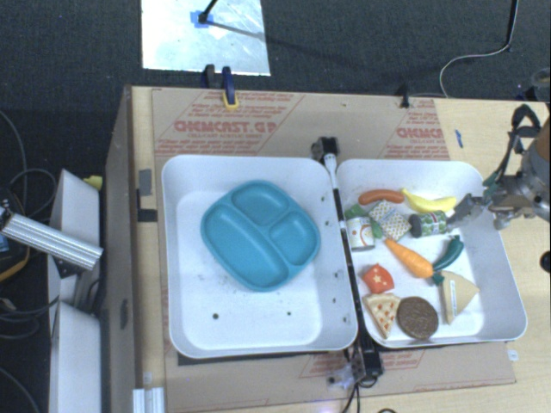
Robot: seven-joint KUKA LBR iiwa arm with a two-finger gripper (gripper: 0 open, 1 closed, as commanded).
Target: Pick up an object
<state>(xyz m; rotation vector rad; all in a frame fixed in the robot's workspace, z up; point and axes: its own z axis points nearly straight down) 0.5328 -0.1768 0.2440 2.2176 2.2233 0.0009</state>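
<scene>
Gripper: the grey two-finger gripper [467,205] hangs over the right white bin's [508,274] right edge; opening cannot be told.
Object: a small dark bottle [428,224] lies just beside it, long axis left-right.
Left bin: blue divided plate [260,234].

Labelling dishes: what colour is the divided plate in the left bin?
Blue, in the camera view: divided plate.

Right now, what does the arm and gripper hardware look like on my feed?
At the view's right edge, the arm shows grey metal with an orange-brown patch, and dark cables looping over it. The gripper is a slim grey part ending in a dark tip.
</scene>
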